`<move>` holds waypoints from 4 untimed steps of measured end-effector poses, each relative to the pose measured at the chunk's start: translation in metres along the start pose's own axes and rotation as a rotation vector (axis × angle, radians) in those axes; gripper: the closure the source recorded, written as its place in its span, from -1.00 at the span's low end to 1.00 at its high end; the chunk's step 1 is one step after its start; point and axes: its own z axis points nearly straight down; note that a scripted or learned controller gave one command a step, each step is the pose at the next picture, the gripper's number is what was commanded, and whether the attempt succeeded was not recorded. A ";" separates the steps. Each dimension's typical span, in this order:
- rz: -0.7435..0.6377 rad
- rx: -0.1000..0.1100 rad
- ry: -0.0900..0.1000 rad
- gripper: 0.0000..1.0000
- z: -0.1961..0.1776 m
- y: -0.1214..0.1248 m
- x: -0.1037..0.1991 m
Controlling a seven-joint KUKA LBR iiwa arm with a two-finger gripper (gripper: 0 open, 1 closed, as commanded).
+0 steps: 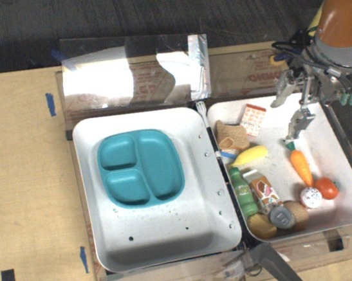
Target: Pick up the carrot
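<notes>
Two shallow white bins sit side by side on the bench (20, 191). From where I stand, the left bin (163, 236) carries a teal divided plate (141, 167) with three compartments, lying flat toward the bin's far half. The right bin (349, 193) is the crowded one. The carrot (301, 165) lies in its right half, orange, with its green-tipped end pointing to the far side and its body running toward the near edge. Just beyond its near end sit a small white ball (311, 197) and a red tomato (327, 188), touching or almost touching each other. Along the left side of that bin I can make out a yellow banana (249, 155), a green bottle (242, 192), a small printed carton (263, 189), a brown piece like bread (231, 136) and a red-and-white packet (253, 119); a grey round cap (282, 217) and brownish lumps rest at the near edge. The arm comes in from the right, its orange band (341, 19) high at the corner. The claw (294, 110) hangs over the far right part of the right bin, above the carrot's green end and apart from it, its two fingers spread with nothing between them.
</notes>
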 end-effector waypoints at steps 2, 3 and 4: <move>-0.089 0.001 -0.006 -1.00 0.164 -0.070 0.088; -0.093 0.006 -0.019 1.00 0.150 -0.069 0.083; 0.056 0.003 -0.010 1.00 0.162 -0.028 0.107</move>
